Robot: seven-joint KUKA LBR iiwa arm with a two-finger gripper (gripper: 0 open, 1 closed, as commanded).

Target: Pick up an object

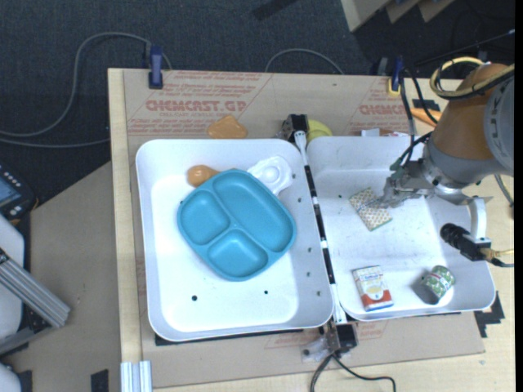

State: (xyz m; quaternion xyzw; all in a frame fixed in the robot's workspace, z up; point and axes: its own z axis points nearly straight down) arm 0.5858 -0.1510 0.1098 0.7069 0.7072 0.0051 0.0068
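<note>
Reaching into the right bin (pixel 409 149), the gripper (pixel 398 188) hangs just above the patterned cloth pad (pixel 371 211), touching or nearly touching its upper right edge. Whether it is spread or closed I cannot tell. This looks like the approach step: the next move calls for a short descent and a firm close on the pad. Nearer the front rim of that bin lie 1 small carton (pixel 373 288) and 1 green wrapped lump (pixel 437 282). Left of the pad, the other bin (pixel 163 296) holds a blue divided tray (pixel 235 223). The bench (pixel 245 100) is brown board over dark floor.

The blue tray (pixel 236 224) partly hides an orange object (pixel 200 174).
</note>
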